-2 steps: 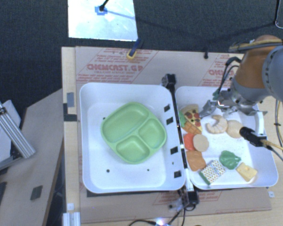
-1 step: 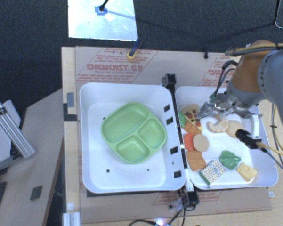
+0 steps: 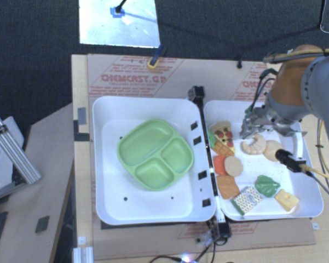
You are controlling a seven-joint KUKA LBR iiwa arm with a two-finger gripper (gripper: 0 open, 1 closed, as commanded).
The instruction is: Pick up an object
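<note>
Two white bins sit side by side on the tabletop (image 3: 126, 70); the tool (image 3: 250, 128) hangs low over the right bin (image 3: 312, 204), near its far rim. Whether the tool is clenched or released cannot be told from this angle. Nothing is visibly gripped. A curled tan pastry piece (image 3: 254, 144) lies just below the tool, seemingly apart from it. A pizza slice (image 3: 223, 135) lies to the tool's left, a pale round cookie (image 3: 272, 150) just beyond the pastry. Well to the tool's left, the left bin (image 3: 107, 201) holds a green divided plate (image 3: 155, 153).
</note>
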